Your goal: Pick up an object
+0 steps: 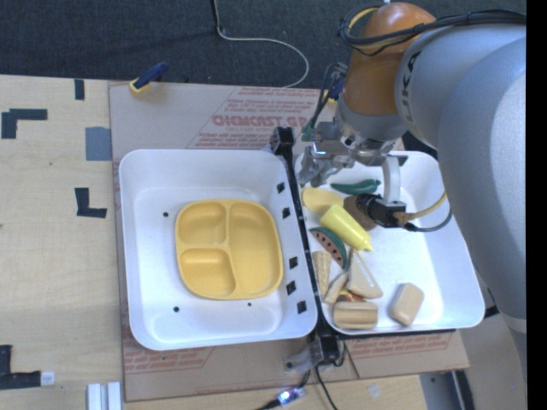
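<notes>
- Camera view: the arm (461,101) comes in from the right, and its gripper (317,170) is low over the far left corner of the right bin (457,254), beside the wall shared with the left bin (141,229).
- Whether the gripper is parted or closed cannot be told, as the wrist hides it. Nothing can be seen held in it.
- The things to pick all lie in the left half of the right bin.
- A pale lump (315,198) sits just below the gripper, very close to it. Whether they touch cannot be told.
- A green strip (357,185) lies just right of the gripper.
- A yellow cone (346,226) lies slantwise next to the pale lump.
- Nearer the front are a striped brown piece (327,245), a pale stick (322,271) and a tan wedge (363,282), packed closely together.
- At the front edge lie a roll (355,316) and, a little apart on its right, a tan block (407,303).
- The left bin holds a yellow plate (229,250) with three compartments, lying flat near the middle.
- Both bins rest on cardboard (248,118).
- A blue and yellow clip (148,77) lies at the far left corner of the cardboard, well apart from the bins.
</notes>
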You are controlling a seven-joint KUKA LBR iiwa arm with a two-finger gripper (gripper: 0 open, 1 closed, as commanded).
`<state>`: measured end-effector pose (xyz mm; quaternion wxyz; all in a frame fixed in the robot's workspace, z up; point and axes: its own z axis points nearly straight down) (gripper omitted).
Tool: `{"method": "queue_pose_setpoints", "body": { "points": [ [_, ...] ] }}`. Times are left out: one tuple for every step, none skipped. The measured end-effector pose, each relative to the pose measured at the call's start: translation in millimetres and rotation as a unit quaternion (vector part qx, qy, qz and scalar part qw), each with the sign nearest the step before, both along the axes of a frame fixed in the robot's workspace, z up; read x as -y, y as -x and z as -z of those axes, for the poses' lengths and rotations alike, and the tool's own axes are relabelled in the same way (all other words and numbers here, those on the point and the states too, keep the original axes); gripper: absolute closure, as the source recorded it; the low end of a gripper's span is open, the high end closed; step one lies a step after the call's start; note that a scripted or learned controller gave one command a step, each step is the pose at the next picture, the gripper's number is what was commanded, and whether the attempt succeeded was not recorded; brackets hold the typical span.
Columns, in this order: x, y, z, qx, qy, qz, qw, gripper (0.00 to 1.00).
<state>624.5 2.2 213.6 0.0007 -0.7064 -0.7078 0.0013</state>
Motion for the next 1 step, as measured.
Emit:
{"method": "queue_pose_setpoints", "body": {
  "points": [
    [0.1, -1.6, -1.5, 0.001, 0.0004, 0.0, 1.0, 1.0]
  ]
}}
